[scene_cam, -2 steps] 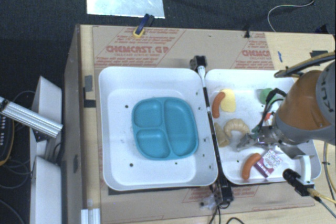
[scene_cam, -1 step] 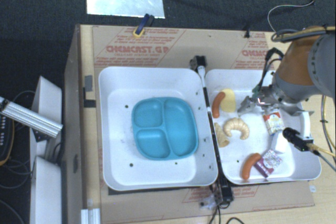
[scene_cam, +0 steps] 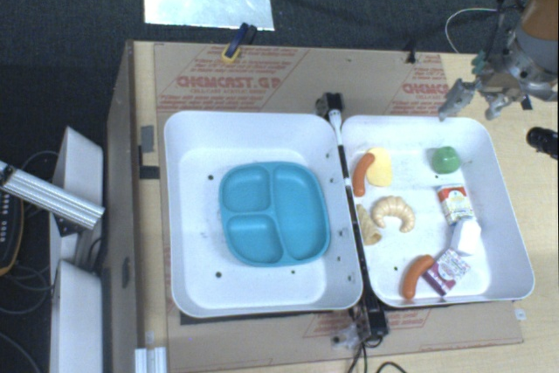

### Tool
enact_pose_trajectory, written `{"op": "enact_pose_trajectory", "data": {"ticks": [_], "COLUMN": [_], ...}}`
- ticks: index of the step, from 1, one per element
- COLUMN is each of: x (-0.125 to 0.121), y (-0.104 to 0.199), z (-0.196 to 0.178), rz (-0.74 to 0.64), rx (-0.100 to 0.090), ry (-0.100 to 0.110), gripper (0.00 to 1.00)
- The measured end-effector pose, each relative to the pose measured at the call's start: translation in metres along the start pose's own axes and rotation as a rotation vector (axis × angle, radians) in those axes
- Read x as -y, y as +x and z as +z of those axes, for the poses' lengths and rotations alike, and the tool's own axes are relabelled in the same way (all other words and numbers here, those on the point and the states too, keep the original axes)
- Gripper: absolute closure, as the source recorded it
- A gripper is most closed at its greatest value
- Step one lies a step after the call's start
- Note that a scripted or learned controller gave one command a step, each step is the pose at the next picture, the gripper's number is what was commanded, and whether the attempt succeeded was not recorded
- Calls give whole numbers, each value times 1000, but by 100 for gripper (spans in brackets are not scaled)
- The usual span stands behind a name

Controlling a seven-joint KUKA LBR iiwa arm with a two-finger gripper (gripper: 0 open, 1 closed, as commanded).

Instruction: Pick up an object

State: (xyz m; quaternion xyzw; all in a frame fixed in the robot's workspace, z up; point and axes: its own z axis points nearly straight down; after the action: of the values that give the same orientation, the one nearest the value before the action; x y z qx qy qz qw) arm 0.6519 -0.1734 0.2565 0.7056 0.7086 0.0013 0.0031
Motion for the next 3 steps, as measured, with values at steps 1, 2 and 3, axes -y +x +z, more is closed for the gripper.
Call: {"op": "enact_pose_trajectory", "data": {"ticks": [1,2,3], "x": [33,70,69], "y": [-33,-33,-33], "z": [172,165,154], "rz": [1,3,0], "rx": [-1,-2,0], "ry": [4,5,1], "gripper": [0,0,100]}}
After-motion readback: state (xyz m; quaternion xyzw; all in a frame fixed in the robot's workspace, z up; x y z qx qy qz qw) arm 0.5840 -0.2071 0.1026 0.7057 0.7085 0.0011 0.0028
